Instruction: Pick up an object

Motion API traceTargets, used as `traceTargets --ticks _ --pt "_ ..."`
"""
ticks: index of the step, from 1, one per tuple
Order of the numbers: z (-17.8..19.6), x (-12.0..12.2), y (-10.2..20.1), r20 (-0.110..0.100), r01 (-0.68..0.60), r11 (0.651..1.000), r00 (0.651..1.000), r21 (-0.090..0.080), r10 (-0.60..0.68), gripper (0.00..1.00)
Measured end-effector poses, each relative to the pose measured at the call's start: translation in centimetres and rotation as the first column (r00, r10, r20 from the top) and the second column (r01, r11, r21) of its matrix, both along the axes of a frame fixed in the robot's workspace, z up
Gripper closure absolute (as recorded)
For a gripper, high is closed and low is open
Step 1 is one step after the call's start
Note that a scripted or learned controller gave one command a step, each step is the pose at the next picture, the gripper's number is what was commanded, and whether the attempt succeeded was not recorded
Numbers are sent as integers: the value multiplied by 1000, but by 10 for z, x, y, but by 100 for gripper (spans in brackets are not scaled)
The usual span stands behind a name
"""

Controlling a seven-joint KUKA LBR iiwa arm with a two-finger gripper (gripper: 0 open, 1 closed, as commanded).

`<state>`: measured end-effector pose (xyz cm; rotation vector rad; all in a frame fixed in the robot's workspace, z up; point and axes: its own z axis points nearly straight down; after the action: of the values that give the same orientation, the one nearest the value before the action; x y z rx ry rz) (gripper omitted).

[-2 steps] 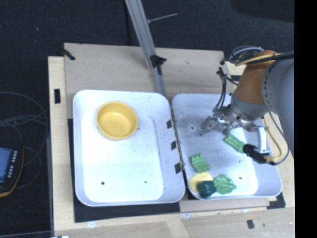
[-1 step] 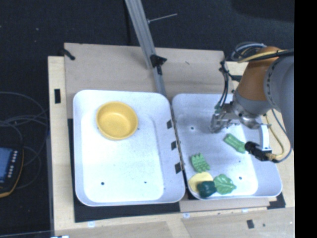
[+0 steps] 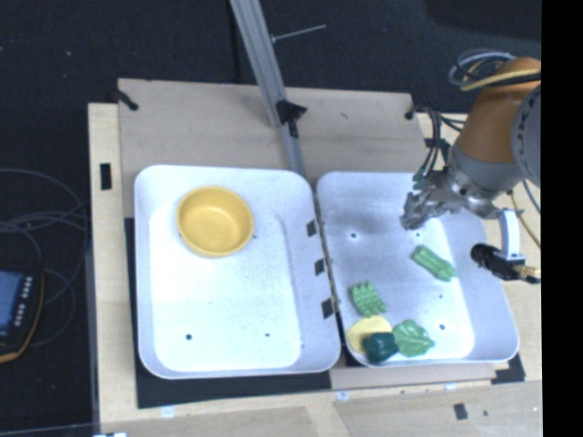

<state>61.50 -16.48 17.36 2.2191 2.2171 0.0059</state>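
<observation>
While jaws (image 3: 414, 215) hover — one yellow bowl (image 3: 215, 220), four green pieces (image 3: 433, 263).

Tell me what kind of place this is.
Likely a robotics lab bench for grasping trials: two white bins side by side, a grey and orange arm reaching over the right bin, and small toys such as a yellow bowl and green pieces.

A bowl (image 3: 215, 221) sat in the left bin (image 3: 164, 335), toward the desk's (image 3: 364, 116) far edge; four small items lay in the right bin's (image 3: 364, 198) near half.
</observation>
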Motion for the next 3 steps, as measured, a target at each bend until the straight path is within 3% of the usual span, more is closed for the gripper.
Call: traceTargets --ticks 2,3 --pt "85 0 -6 -2 -1 1000 1000 0 1 100" --pt "93 13 43 -5 -5 1000 1000 2 5 100"
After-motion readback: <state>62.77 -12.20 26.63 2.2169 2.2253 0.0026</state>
